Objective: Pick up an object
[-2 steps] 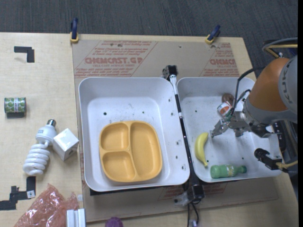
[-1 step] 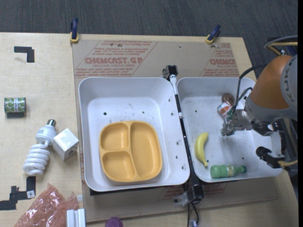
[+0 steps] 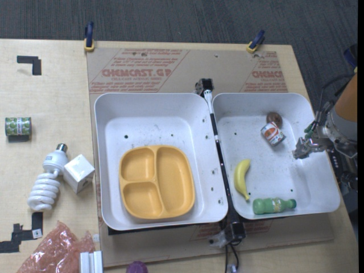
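Your candidates lie in the right bin (image 3: pixel 227 118): a banana (image 3: pixel 243 178) near the middle, a green bottle (image 3: pixel 274 205) on its side along the near wall, and a small can (image 3: pixel 273 133) beside a brown thing too small to name; bare floor lies between them. The gripper (image 3: pixel 301 151) hangs at the right rim, gripping nothing; its arm is cut off.

Right bin — banana (image 3: pixel 243 178), green bottle (image 3: pixel 274 205) (lying flat), can (image 3: pixel 272 134).
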Robot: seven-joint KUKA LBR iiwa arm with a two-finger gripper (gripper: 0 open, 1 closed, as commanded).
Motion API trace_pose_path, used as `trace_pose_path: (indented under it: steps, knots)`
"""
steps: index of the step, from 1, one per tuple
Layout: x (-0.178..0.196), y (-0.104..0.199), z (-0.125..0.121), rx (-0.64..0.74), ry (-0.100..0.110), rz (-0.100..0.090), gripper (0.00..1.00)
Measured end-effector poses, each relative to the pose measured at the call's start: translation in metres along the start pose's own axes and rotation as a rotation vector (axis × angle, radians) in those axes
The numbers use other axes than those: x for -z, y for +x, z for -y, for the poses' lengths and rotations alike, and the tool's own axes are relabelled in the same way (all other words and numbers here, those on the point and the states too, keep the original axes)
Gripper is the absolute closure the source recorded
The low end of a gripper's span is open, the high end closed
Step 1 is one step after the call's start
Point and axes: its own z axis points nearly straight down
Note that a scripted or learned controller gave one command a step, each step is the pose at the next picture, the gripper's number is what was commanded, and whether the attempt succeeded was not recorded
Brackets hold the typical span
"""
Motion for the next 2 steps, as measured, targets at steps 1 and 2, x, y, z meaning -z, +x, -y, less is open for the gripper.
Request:
trace_pose_path:
  steps: [1, 2]
  knots:
    - [0.0, 0.0, 0.0, 0.0, 0.0, 0.0, 0.0]
    - [-0.038, 0.045, 0.035, -0.001, 0.002, -0.002, 0.0]
